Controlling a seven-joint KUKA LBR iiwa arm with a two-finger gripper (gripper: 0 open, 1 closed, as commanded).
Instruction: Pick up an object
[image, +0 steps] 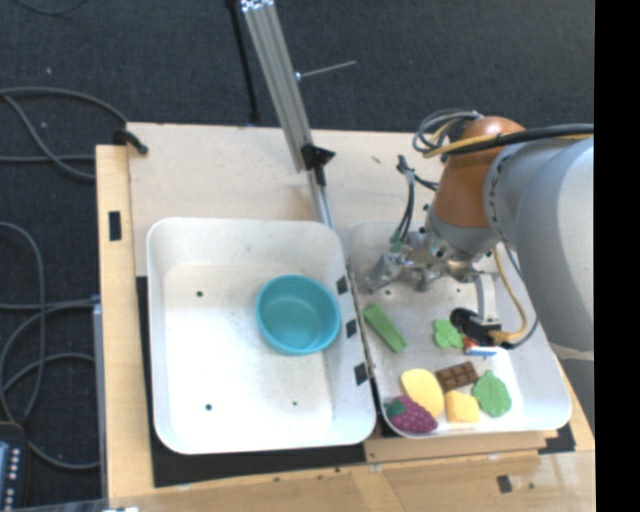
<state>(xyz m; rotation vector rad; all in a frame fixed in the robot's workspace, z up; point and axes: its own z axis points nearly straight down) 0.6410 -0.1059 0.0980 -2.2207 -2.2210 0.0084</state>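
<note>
The end effector (400, 268) hangs low over the far end of the right bin (545, 395), the grey arm (545, 215) with its orange band (470, 190) sweeping in from the right. Whether it is clenched or released, I cannot tell; the metal parts blur together from up here, and nothing shows gripped in it. Just in front of the end effector, toward the camera, lies a green stick-shaped piece (384, 327), apart from it. Right of that stick sits a small green leafy piece (447, 333). Nearer still, at the bin's front edge: purple grapes (411, 414), a yellow piece (422, 389), a brown chocolate block (457, 375), another yellow lump (461, 406) and a green one (492, 393), packed close. Left of the end effector, in the left bin (200, 255), rests a blue bowl (297, 314), upright. Both bins sit on the counter (220, 170).
</note>
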